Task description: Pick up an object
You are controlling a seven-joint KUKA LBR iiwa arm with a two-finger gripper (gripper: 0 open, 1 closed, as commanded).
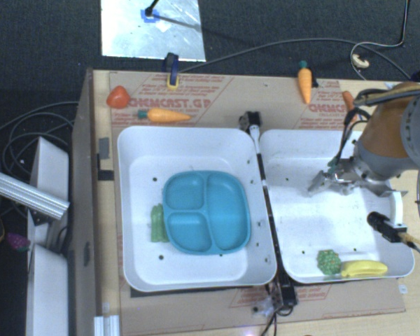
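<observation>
Nearby, a bumpy green broccoli (329,262) touches a yellow banana (365,268).

I see a blue divided plate (206,211) in my left bin (136,187); two carrots (166,116) (305,84) lie on the cardboard (217,98) behind.

A sky-blue divided plate (206,212) sits in the white left bin (136,187), a pale green piece (157,224) at its edge. In the white right bin (294,257) lie a yellow banana (365,268) and a green, speckled lump (329,262), possibly broccoli. Orange carrots (305,84) dot the tan, red-lettered board (217,96).
</observation>
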